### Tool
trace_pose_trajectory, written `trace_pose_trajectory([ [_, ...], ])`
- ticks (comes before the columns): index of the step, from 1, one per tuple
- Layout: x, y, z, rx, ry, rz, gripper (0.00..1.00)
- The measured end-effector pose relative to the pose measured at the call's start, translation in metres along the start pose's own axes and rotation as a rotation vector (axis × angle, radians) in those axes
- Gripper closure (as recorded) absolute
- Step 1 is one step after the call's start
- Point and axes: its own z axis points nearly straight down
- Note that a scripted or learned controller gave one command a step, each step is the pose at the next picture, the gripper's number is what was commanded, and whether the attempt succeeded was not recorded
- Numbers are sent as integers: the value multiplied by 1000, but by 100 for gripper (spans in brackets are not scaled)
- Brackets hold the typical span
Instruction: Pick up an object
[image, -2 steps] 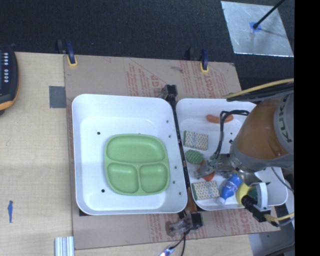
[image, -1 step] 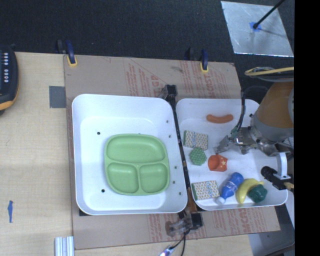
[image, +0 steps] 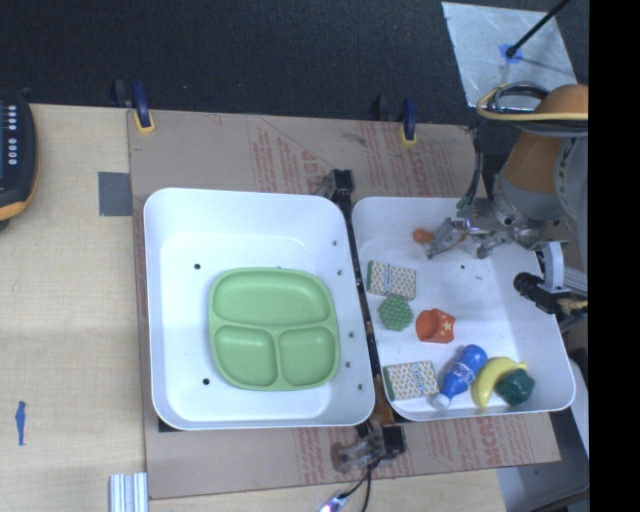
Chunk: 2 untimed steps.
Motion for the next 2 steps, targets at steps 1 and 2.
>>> trace_pose_trajectory([
  [1, -13, 7, -152, -3, -1, -1, 0],
  [2, 38, -16, -46, 3, 1, -2, 0],
])
